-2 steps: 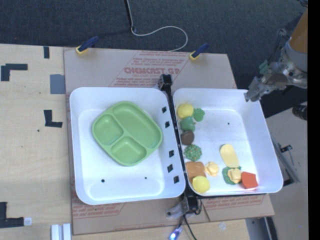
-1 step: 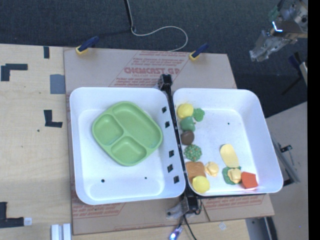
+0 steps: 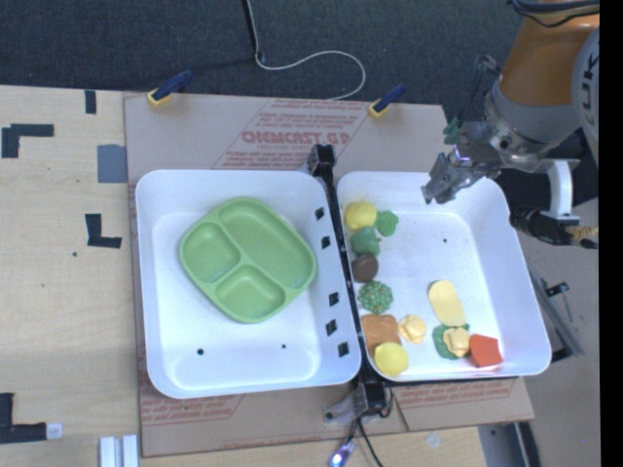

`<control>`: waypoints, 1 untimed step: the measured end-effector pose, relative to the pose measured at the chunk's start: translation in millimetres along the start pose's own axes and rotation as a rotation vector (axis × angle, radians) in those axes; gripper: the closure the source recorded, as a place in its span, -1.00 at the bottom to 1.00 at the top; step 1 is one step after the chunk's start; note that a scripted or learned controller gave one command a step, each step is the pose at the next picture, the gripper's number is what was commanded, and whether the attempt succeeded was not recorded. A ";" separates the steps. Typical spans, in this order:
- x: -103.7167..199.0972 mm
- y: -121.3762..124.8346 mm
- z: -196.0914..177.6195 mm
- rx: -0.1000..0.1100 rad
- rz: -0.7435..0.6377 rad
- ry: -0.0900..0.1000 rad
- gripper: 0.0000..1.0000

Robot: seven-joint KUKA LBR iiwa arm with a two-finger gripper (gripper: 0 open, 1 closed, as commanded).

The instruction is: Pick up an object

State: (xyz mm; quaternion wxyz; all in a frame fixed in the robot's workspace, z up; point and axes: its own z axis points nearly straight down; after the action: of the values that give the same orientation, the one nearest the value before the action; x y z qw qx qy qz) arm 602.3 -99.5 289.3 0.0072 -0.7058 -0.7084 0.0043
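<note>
My gripper (image 3: 440, 187) hangs over the far edge of the right bin (image 3: 487, 246), with nothing seen between its fingers. Toy food lies below it in that bin. Along the left wall sit a yellow ball (image 3: 360, 213), a green piece (image 3: 386, 224), a brown ball (image 3: 365, 268), a green broccoli piece (image 3: 376, 296), an orange-brown block (image 3: 379, 328) and a yellow lemon (image 3: 391, 359). Nearer the front right lie a pale yellow oval (image 3: 447, 303), a small yellow piece (image 3: 413, 329), a green-yellow piece (image 3: 452, 341) and a red-orange block (image 3: 485, 350).
The left bin (image 3: 165, 358) holds a green divided plate (image 3: 247, 258). A black divider with clips (image 3: 336, 261) runs between the bins. Cardboard lies under both, held by blue-yellow clamps (image 3: 169, 88) at the back. A cable (image 3: 292, 61) curls behind.
</note>
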 end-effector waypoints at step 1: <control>32.2 10.8 -256.6 -0.036 -0.001 -0.006 1.00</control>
State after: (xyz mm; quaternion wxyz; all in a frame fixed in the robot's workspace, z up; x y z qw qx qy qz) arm 617.1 -68.3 545.8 -0.0077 -0.7054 -0.7087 -0.0061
